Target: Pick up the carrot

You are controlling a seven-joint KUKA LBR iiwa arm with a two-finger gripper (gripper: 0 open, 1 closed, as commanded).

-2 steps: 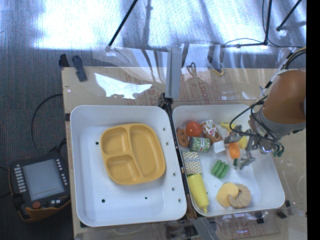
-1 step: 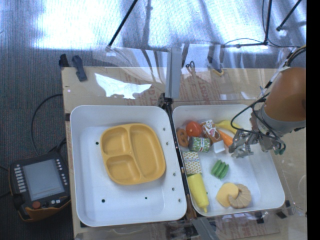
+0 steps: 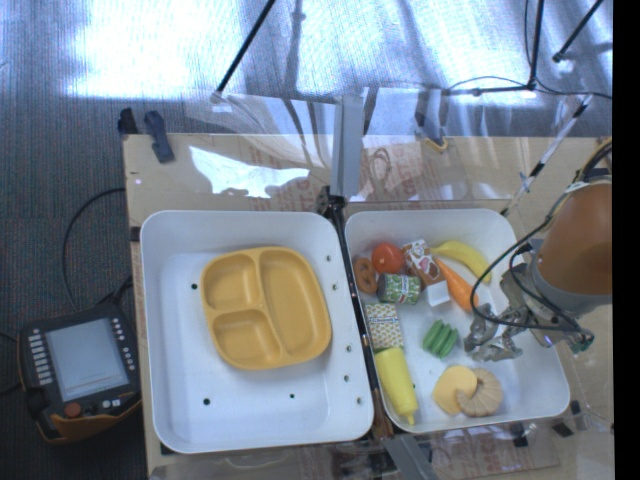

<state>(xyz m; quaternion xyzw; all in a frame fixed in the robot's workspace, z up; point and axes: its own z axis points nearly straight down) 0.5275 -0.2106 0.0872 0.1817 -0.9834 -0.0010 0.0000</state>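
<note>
The carrot (image 3: 458, 286) lies in the right bin (image 3: 520, 238), slanting from the far left down toward the near right, its upper end just beside the banana (image 3: 463, 257) and a small white block (image 3: 437, 295). The gripper (image 3: 495, 340) hangs low over the right bin, just to the near right of the carrot's lower tip; whether its fingers are apart or together cannot be told, and nothing shows between them. Near it lie green beans (image 3: 439, 338), a yellow mustard bottle (image 3: 398, 380) and a sliced bagel (image 3: 480, 392). A tomato (image 3: 388, 258) sits at the far left. In the left bin (image 3: 180, 248) rests a yellow divided plate (image 3: 265, 307)
</note>
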